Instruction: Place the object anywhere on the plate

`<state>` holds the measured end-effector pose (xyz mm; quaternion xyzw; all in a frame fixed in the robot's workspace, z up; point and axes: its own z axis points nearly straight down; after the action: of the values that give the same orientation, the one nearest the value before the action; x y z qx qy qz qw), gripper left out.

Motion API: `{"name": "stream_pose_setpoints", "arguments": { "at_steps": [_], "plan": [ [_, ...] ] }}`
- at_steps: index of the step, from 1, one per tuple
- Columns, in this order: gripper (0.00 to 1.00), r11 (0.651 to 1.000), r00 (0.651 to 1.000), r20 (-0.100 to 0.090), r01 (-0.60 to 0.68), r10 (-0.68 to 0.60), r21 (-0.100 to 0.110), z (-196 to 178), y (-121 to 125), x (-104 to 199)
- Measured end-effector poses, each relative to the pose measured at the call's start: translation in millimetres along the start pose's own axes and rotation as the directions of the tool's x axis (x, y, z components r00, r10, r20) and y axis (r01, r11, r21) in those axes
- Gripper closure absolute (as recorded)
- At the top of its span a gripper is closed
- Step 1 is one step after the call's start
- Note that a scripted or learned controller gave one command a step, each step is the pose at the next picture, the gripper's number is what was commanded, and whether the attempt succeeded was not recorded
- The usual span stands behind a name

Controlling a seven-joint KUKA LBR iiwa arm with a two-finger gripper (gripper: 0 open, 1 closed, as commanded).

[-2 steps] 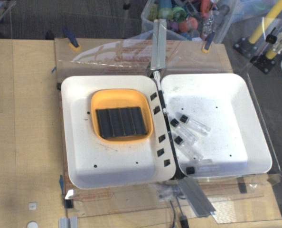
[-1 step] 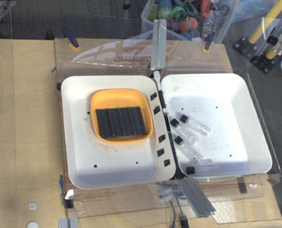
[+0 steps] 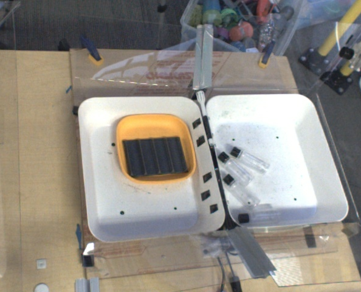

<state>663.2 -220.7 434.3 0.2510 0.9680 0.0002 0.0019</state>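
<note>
End effector: you cannot tell its state. A few clear black-capped vials point(image 3: 242, 169) lie in the right bin point(image 3: 302, 132) beside the divider. Orange plate point(image 3: 153, 121), left bin point(image 3: 101, 181), carries a black ridged block point(image 3: 155, 156). Vials likely light, stiff, slick, roll-prone: grip 1 across its barrel.

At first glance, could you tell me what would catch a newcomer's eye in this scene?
The orange plate in the left bin stands out most, with a dark ribbed block lying on it. In the right bin, several clear vials with black caps lie clustered near the divider. Beyond the bins, a clear tub of colourful toys sits at the top.
</note>
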Motion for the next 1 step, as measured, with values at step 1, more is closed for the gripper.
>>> {"name": "stream_pose_setpoints", "arguments": {
  "at_steps": [1],
  "plan": [
    [1.00,0.949,0.949,-0.001,0.314,-0.314,-0.002,-0.5,-3.6,3.9]
  ]
}}
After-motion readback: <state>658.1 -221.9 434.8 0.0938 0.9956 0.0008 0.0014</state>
